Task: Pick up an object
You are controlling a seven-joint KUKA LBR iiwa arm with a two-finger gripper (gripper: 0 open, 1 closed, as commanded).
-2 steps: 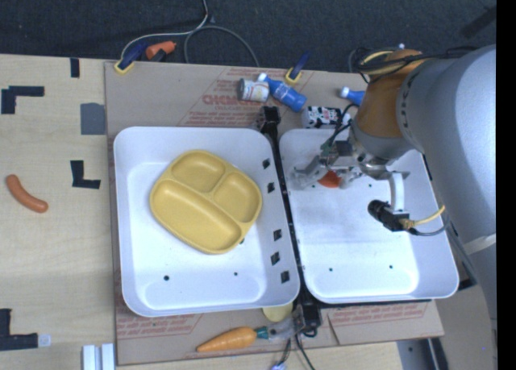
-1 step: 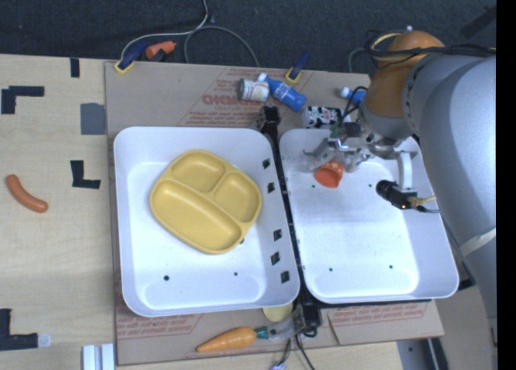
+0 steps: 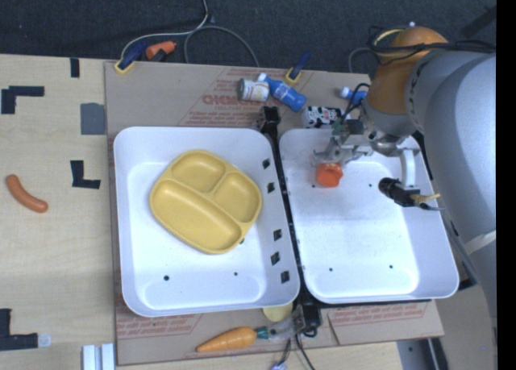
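My tool [image 3: 334, 160] sits just above the orange object [image 3: 328, 175] in the right bin [image 3: 367, 280]; finger state unreadable, lift not yet done.

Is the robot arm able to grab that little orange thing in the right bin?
Probably yes. The gripper hangs right above the small orange object in the right bin, with nothing lying between them.

Cardboard-topped bench [image 3: 161, 110], 2 white bins [image 3: 133, 223], toy carrot [image 3: 228, 339], sausage [image 3: 27, 193], bottle [image 3: 274, 90]
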